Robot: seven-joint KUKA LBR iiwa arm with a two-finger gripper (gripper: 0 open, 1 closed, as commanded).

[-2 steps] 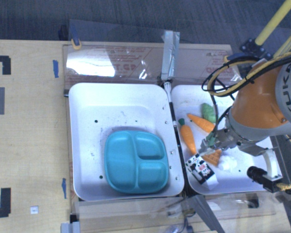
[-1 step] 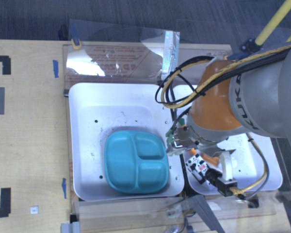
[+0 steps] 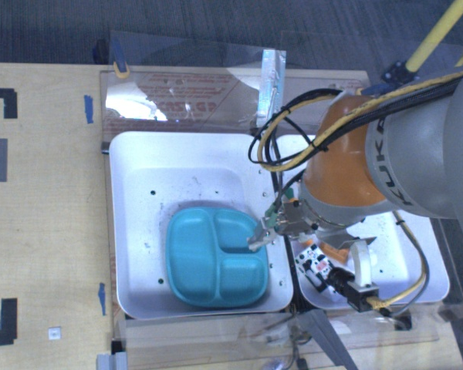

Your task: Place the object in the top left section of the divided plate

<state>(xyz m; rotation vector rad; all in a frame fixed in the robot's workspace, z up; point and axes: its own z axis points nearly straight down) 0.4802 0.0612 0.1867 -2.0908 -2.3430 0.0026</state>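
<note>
A turquoise divided plate [image 3: 191,259] lies in the near half of the left white bin [image 3: 139,176]. Its sections look bare. The gripper [image 3: 260,240] hangs low over the plate's upper right rim, under the grey wrist with the orange band [image 3: 347,160]. I cannot make out anything held in it. In the right bin [image 3: 426,282], just right of the gripper, lie a small orange, white and black object [image 3: 316,257] and a white object [image 3: 364,262], both partly hidden by the arm.
The divider wall between the two bins [image 3: 291,280] runs just right of the plate. Yellow and black cables [image 3: 282,137] loop off the wrist over the left bin's far right corner. A clear plastic sheet [image 3: 193,91] stands behind the bins.
</note>
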